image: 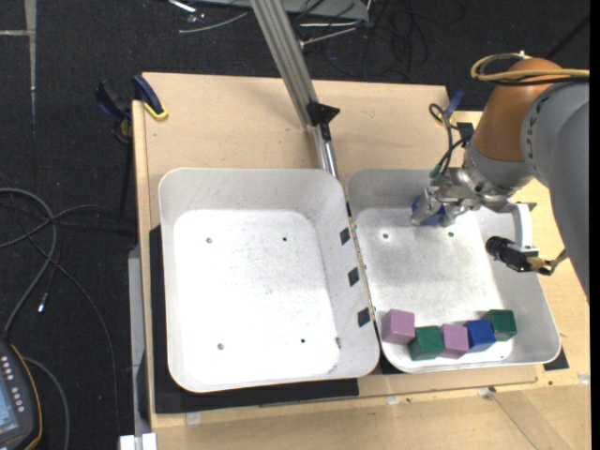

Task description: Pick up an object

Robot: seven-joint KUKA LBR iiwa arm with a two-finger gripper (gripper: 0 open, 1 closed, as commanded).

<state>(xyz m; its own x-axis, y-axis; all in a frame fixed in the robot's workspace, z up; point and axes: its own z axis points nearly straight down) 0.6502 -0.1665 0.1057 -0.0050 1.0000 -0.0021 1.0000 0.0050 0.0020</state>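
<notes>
Several small blocks sit in a row along the near edge of the right bin (427, 270): a purple block (399, 325), a dark green block (427, 342), a pink-purple block (456, 337), a blue block (480, 332) and a green block (502, 322). My gripper (433, 210) hangs low over the far part of that bin, well away from the blocks. A small bluish patch shows at its tip, and I cannot make out what it is.
The left bin (244, 270) lies beside the right one, with a raised divider edge (354, 261) between them. A slanted metal pole (298, 73) crosses the far side of the bench. Blue clamps (141, 90) grip the bench's far corners.
</notes>
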